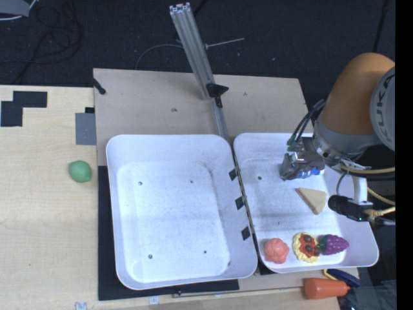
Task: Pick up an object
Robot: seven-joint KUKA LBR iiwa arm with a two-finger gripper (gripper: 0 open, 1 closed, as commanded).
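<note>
Dark floor with loose cables runs along the top, and below it a pale wooden bench (39,212) carries a tan board (161,102) with two shallow white bins side by side. A slanted metal rail (193,50) leans in from the top toward the seam between them. The left bin (122,154) has a bare speckled floor. The right bin (248,150) holds a pale wedge of cheese (313,199) near its middle and, along its near edge, a pink-orange ball (276,250), a round yellow toy with red and dark spots (305,246) and a purple bunch of grapes (334,243), set close together in a row. The grey arm with its orange band (355,95) reaches in from the right, and its gripper (298,167) sits low over the right bin's upper part, just above and left of the cheese; something blue shows at its tip, but whether it is pinched between the fingers, or how far apart they stand, cannot be told. A green ball (80,171) lies on the bench well left of the bins, and an orange carrot-shaped toy (326,288) lies just outside the right bin's near rim.
</note>
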